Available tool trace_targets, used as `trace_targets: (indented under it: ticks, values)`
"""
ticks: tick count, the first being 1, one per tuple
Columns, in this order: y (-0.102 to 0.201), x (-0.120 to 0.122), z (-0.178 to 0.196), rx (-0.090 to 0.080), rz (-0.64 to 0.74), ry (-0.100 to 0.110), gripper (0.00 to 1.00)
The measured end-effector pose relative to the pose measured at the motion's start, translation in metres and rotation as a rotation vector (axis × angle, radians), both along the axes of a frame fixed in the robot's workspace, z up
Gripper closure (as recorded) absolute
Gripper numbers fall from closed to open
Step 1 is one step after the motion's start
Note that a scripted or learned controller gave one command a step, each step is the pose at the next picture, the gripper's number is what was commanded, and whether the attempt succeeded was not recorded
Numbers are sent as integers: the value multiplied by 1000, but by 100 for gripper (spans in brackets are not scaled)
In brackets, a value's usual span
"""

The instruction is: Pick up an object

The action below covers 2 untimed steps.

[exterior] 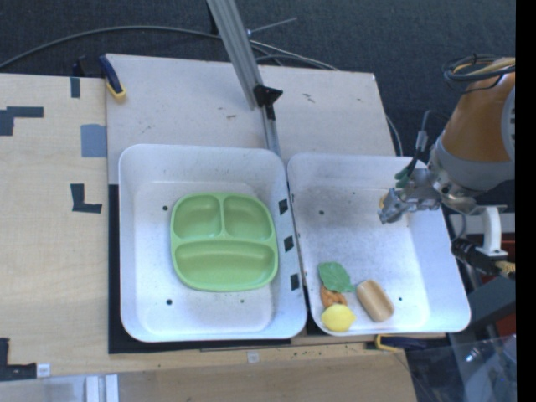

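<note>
In the right bin (360, 191), near its front edge, lie a yellow lemon (337, 317), a tan bread roll (374, 300) and an orange carrot with a green leafy top (334, 284). My gripper (392, 209) hangs over the right side of that bin, up and to the right of these toys and well apart from them. Nothing shows between its fingers. The grey arm with its orange band (477, 132) reaches in from the right.
A green divided plate (224, 241) lies in the left bin (138, 224). A slanted metal pole (239, 40) stands behind the bins, its foot near the divider. Cables run over the dark floor at the back. A blue and yellow clamp (111, 77) sits at the bench's far left.
</note>
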<state>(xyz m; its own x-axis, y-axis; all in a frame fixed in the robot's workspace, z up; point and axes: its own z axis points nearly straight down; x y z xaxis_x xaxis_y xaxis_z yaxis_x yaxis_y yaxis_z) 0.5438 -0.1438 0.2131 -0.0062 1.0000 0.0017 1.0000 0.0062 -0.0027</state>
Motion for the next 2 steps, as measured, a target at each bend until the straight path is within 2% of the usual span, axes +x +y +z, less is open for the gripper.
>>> trace_targets:
  ticks: [2]
  values:
    - [96,-1,16,0,1,-1,100]
